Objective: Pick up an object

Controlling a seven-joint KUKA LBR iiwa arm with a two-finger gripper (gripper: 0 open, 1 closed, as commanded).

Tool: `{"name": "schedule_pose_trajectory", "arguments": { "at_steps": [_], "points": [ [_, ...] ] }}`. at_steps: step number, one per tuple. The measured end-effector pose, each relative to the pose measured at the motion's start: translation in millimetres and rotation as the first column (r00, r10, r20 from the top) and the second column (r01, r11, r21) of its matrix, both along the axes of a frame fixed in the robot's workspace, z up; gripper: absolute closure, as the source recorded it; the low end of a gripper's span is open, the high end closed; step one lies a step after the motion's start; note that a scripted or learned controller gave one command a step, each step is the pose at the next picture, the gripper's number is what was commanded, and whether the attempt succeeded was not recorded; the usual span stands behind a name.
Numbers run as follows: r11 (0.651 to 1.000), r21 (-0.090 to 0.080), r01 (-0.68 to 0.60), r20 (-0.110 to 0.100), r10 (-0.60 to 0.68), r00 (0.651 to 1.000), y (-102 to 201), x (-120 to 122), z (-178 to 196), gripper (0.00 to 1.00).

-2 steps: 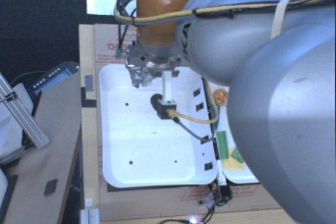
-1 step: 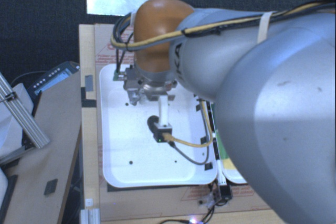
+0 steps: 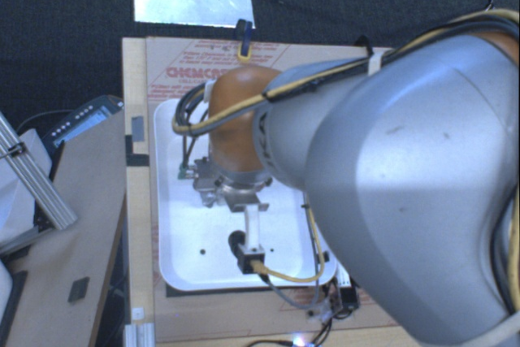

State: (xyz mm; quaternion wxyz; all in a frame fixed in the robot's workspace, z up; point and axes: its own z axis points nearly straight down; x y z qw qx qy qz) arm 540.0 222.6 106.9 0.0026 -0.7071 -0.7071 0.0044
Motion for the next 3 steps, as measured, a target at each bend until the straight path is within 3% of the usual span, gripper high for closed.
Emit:
{"name": "schedule_pose_trajectory", "arguments": {
  "at_steps": [1, 2, 3],
  "points": [
    [1.0, 0.003, -0.002, 0.008, 0.002, 1.0, 12, -28, -24, 1.0],
    [1.0, 0.005, -0.001, 0.009, 0.001, 1.0, 11, -26, -12, 1.0],
    [1.0, 0.011, -0.005, 0.025, 0.004, 1.0, 13, -35, 152, 1.0]
  ]
}}
